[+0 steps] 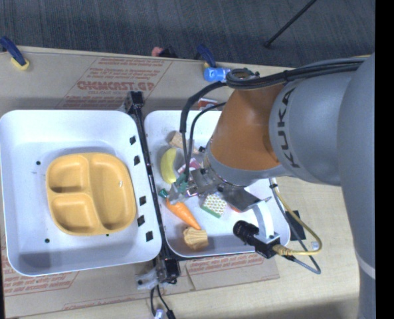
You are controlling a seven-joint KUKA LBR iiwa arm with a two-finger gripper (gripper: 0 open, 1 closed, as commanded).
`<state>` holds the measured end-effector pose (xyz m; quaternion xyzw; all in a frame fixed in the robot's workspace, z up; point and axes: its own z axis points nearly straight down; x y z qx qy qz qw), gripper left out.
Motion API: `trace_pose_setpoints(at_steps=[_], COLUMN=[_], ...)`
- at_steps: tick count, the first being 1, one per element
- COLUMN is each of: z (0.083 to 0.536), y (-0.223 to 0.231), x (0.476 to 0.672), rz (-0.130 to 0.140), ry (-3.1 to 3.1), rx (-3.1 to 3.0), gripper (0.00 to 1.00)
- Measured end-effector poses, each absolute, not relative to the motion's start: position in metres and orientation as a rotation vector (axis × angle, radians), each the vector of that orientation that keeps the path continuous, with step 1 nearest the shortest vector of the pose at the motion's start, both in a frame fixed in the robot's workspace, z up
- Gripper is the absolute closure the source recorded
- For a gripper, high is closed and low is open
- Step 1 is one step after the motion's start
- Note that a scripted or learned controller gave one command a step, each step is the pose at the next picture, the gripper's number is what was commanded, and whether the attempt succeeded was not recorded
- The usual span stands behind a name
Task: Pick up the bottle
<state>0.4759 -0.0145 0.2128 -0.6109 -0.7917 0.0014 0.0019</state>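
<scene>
The bottle is not something you can pick out for certain: it is probably in the right bin (158,128), either under the arm's wrist or the small teal-green piece (172,193) at the gripper (187,188). Nearest you, a tan bread-like chunk (195,238) lies close to the front rim, with a carrot (183,211) just beyond it, angled toward the divider. The gripper sits low over the clutter, beside the carrot and a green checkered piece (213,205), likely placed to reach into the pile. You cannot tell whether the claw is apart or together. Further back, a banana (169,165) lies along the divider wall, so sideways room there is tight. The freest way out is straight up. The left bin (10,178) holds a yellow divided tray (90,193).
</scene>
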Motion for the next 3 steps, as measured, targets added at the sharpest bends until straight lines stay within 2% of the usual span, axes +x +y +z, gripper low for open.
trace_pose_setpoints(at_steps=[1,2,3], z=[0.191,0.191,0.191], y=[0.061,-0.019,0.040], x=[0.476,0.476,0.477], rz=[0.006,0.004,0.002], ry=[-2.562,-2.738,-2.711], rx=[-1.809,-1.530,-1.583], gripper=[1.00,1.00,1.00])
